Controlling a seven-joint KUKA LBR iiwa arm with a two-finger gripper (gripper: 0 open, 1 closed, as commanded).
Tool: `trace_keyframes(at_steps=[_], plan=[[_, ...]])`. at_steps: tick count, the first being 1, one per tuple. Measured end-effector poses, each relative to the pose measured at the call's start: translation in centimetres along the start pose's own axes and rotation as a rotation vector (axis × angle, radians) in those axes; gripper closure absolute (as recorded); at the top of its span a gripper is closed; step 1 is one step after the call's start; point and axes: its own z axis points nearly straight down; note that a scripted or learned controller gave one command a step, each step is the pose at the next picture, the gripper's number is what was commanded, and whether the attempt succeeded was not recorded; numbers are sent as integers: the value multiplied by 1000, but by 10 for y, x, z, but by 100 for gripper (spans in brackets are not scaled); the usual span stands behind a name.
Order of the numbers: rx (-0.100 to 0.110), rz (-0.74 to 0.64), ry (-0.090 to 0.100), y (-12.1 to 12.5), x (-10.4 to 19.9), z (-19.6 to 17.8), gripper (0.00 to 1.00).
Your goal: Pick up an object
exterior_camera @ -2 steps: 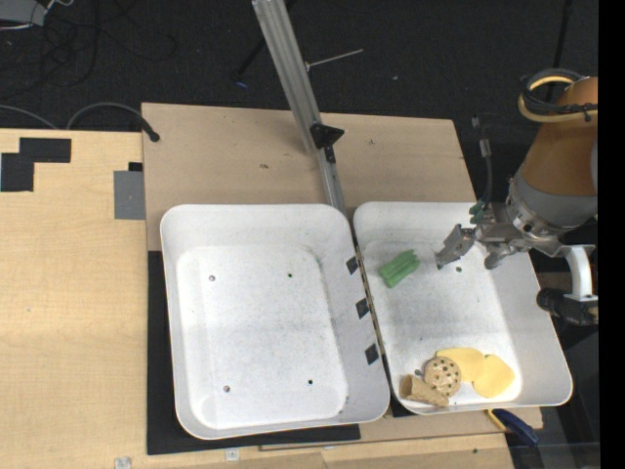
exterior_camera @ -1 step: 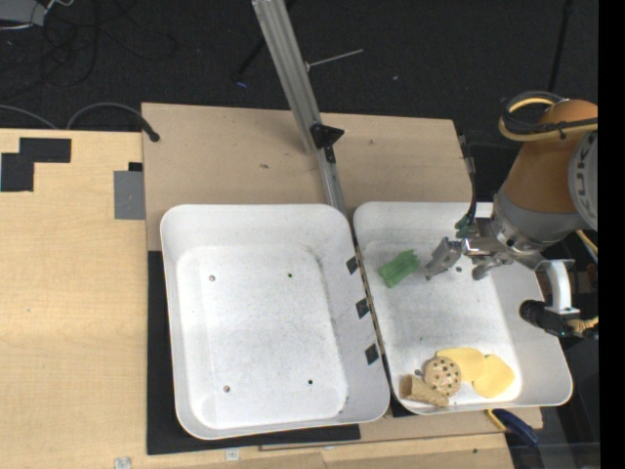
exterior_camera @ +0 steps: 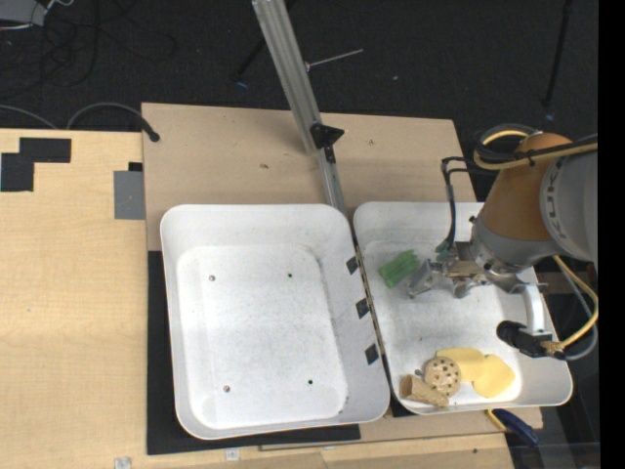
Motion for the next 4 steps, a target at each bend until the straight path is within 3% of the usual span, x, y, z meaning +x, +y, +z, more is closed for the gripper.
trace_keyframes(at_steps=[1, 3, 4], plan=[[-6, 6, -2, 1, -2, -14, 100], [-13, -2, -3, 1, 5, -115, 100], [-8, -5, -1, 13, 60, -113, 100]])
